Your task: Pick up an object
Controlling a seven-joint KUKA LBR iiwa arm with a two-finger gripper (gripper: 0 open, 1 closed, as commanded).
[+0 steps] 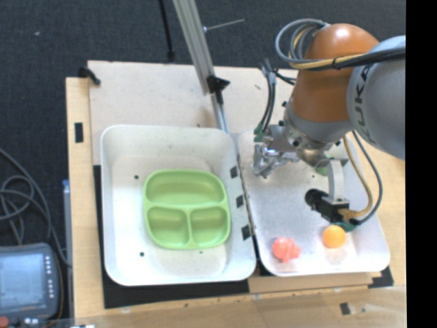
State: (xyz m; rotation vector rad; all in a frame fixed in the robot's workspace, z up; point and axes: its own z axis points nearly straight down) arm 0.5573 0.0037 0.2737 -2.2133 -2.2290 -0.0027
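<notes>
— Claw point(265, 164) status, please: where do you hang?

— I hang over the right bin point(300, 203), close to its upper left corner, just beside the seam where it meets the left bin point(116, 183). My grey arm and its orange band point(328, 67) rise behind me, toward the far right.

— Wide or narrow?

— I cannot tell; from this slant my tips blur into one metallic lump. I see nothing between them.

— What lies within reach?

— Below me, toward the near rim of my own bin, sits a pink lumpy object point(286, 249). Just to its right, apart from it, rests an orange ball point(334, 236). A black fitting point(326, 205) on my cabling hangs just above that ball. Both things are well apart from me, and neither touches me.

— And across the seam?

— To my lower left, in the other bin, a green divided plate point(186, 208) lies flat, one long compartment at its far side and two smaller ones nearer the front. A slanted metal pole point(198, 43) stands beyond me, up and to my left, behind the bins.
</notes>
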